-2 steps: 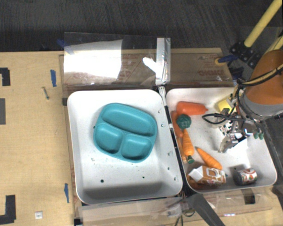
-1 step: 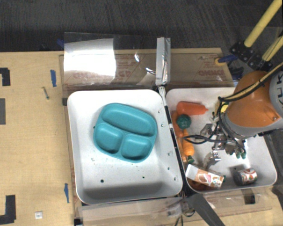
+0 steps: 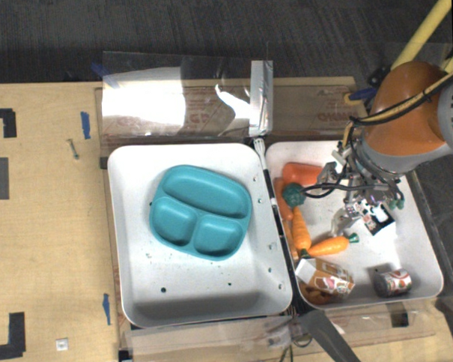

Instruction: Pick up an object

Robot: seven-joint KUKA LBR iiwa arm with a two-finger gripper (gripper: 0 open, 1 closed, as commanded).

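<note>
My gripper (image 3: 357, 210) hangs over the middle of the right bin (image 3: 416, 239), below the orange band of the arm (image 3: 407, 108). Just below and left of it lies a small carrot (image 3: 328, 246) with a green top. A second carrot (image 3: 298, 229) lies along the bin's left wall. Above that carrot is a dark green round piece (image 3: 293, 194), with an orange block (image 3: 301, 173) behind it. A wrapped snack packet (image 3: 326, 279) sits at the front left and a small grey can (image 3: 392, 282) at the front right. Nothing visibly rests in the gripper.
The left bin (image 3: 133, 278) holds a teal divided plate (image 3: 201, 210). A clear plastic sheet (image 3: 178, 100) and a metal strip (image 3: 260, 96) stand behind the bins. Cables (image 3: 376, 181) dangle around the wrist. Brown bench top (image 3: 42, 244) stretches to the left.
</note>
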